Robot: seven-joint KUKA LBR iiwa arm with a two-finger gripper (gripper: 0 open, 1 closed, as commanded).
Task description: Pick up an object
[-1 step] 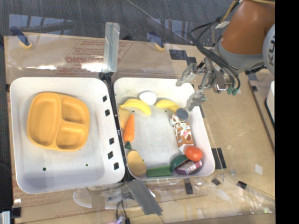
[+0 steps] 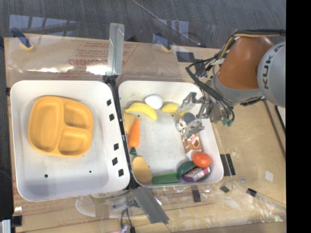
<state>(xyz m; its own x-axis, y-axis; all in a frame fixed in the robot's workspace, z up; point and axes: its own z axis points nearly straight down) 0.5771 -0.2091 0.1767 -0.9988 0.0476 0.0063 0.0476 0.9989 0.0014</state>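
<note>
Over the right bin [image 2: 212,144], the gripper [image 2: 190,114] hangs with fingers spread, empty, near the banana [image 2: 142,110] and carrot [image 2: 134,133].

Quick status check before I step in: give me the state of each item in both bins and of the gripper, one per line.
Yellow divided plate: flat in the left bin.
Banana: lying in the right bin.
White egg: beside the banana.
Carrot: lying loose near the left wall.
Tomato: resting by the right wall.
Green vegetable: against the front wall.
Gripper: low over the right bin, grasp unclear.
</note>
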